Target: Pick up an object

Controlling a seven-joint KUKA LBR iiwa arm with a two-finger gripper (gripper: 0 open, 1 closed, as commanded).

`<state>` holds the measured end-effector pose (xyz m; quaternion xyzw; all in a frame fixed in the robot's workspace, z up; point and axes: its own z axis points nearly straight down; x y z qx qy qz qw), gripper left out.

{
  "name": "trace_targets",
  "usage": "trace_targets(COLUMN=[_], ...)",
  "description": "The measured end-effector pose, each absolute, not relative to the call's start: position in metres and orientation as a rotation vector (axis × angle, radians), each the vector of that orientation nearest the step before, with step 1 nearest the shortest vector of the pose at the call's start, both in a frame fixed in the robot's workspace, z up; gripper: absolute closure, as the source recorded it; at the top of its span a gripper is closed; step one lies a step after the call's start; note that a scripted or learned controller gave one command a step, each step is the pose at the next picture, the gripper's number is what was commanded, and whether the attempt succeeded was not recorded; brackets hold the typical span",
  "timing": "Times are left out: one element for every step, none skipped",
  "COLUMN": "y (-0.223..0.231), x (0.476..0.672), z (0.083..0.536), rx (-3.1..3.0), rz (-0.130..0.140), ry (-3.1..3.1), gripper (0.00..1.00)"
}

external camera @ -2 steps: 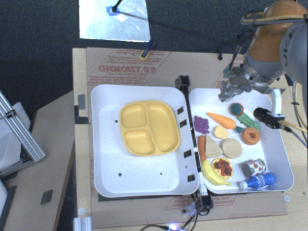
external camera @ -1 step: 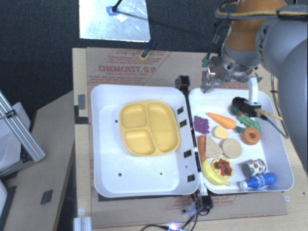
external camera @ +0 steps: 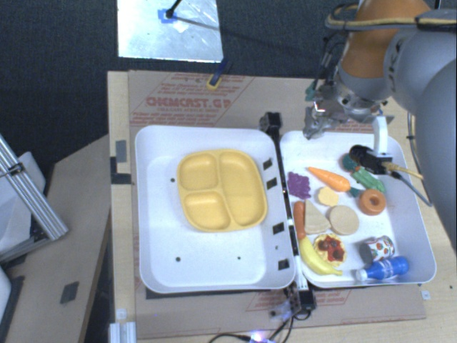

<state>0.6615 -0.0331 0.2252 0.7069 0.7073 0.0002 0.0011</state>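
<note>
Grey arm (external camera: 407, 56) w/ orange band reaches in from the right, over the back of the right bin (external camera: 421, 227). Left bin (external camera: 153, 213) holds a yellow divided tray (external camera: 220, 190). Gripper (external camera: 315, 125) hangs above the right bin's back-left corner, nothing between its fingers; can't tell how wide they stand. Right bin items: carrot (external camera: 329, 179), banana (external camera: 315, 257), blue bottle (external camera: 383, 269), donut (external camera: 371, 201), purple grapes (external camera: 298, 185), all lying apart from gripper.
</note>
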Motion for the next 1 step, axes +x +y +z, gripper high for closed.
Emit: trace_targets(y=[-0.0305], x=[0.6627], z=[0.2310], rx=[2.214], rz=[0.002], ry=[2.224], gripper=[1.00])
